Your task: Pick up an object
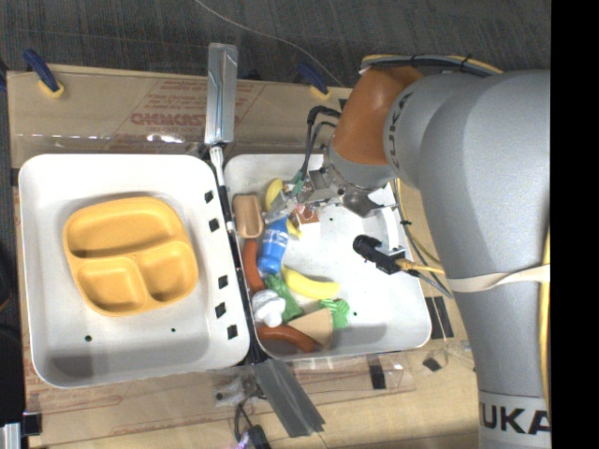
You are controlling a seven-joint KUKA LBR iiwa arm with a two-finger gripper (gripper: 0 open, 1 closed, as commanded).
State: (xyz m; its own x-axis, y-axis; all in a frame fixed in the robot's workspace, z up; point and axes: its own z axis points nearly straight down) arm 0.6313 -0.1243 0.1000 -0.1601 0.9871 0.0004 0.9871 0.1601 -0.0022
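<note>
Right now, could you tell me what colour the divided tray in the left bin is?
Yellow-orange, per the camera view: divided tray.

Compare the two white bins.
The left bin holds one yellow divided tray; the right bin holds a clutter of small items, including a banana and a blue bottle. The arm reaches over the right bin, not the left. Both are shallow and white.

The room light falls evenly from overhead, bright enough that the two white bins nearly wash out, with a soft sheen on the grey arm and its orange band. Shadows are faint, gathering under the arm and along the bin walls. The view is slightly soft and grainy, small toys blurring together.
</note>
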